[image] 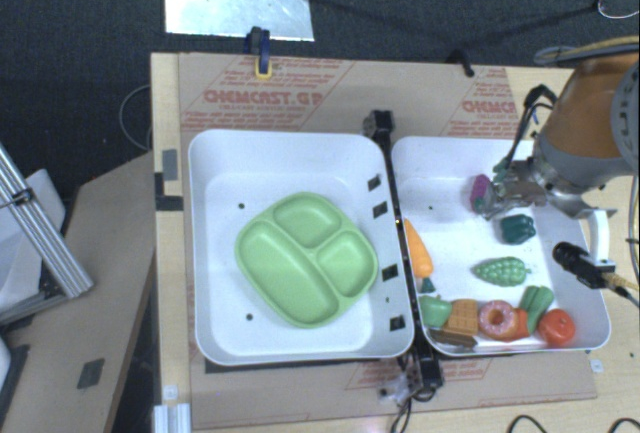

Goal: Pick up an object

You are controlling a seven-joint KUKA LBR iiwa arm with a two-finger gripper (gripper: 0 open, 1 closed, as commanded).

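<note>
Purple toy [481,189] seen beside gripper [500,193] near right bin [440,161] far edge; jaws' state cannot be told. Risk judged: toy nudged aside, dark green toy [517,228] bumped, grasp missed.

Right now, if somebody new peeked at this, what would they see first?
Probably the big green plate with three sections, sitting alone in the left bin. Next, the colourful toy food along the right bin's near edge, like the pink donut and red tomato.

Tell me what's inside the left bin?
A green plate with three compartments lies in the left bin, and nothing lies on it. What is under the plate is covered.
</note>
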